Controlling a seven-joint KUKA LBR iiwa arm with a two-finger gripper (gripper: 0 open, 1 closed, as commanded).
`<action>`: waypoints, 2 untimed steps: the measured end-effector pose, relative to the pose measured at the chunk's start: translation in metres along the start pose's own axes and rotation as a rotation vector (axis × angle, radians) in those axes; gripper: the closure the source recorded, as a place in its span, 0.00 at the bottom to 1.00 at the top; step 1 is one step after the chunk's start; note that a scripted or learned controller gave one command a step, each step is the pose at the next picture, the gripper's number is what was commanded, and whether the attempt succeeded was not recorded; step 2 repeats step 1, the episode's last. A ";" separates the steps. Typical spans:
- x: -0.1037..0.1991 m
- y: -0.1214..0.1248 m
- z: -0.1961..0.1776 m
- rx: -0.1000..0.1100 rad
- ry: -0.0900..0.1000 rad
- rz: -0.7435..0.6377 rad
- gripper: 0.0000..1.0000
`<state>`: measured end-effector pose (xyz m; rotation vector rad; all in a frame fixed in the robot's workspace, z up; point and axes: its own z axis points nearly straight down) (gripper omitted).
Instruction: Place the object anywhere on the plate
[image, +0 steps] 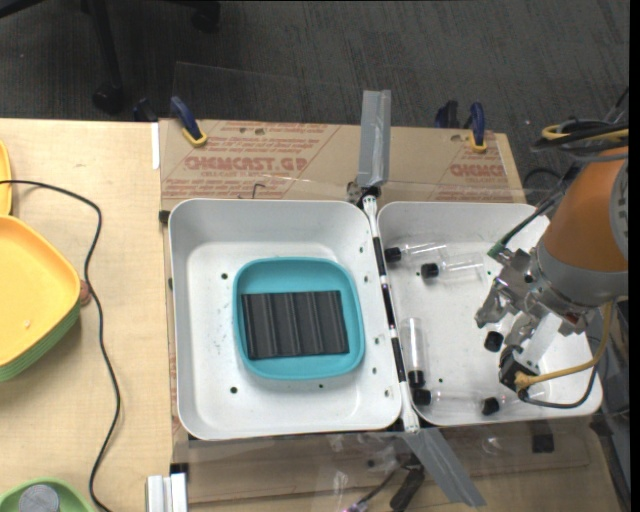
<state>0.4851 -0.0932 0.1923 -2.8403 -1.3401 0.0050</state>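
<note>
**Clear vials faint in the right bin, gripper state unreadable**

Camera view: the arm's orange band covers the 3 o'clock side of the right bin (450, 320). The gripper (503, 322) hangs there, and I cannot tell whether it is clenched or released. The vials are transparent and their outlines are faint. One clear vial (411, 345) lies by the bin's 9 o'clock wall, long axis 12 to 6, black cap toward 6. A second vial (450, 264) lies near 11, axis roughly 9 to 3. The teal plate (296, 275) sits centred in the left bin (195, 300).
</note>
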 end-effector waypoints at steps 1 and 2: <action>0.000 0.000 0.000 0.000 0.000 0.000 0.00; 0.000 0.000 0.000 0.000 0.000 0.000 0.00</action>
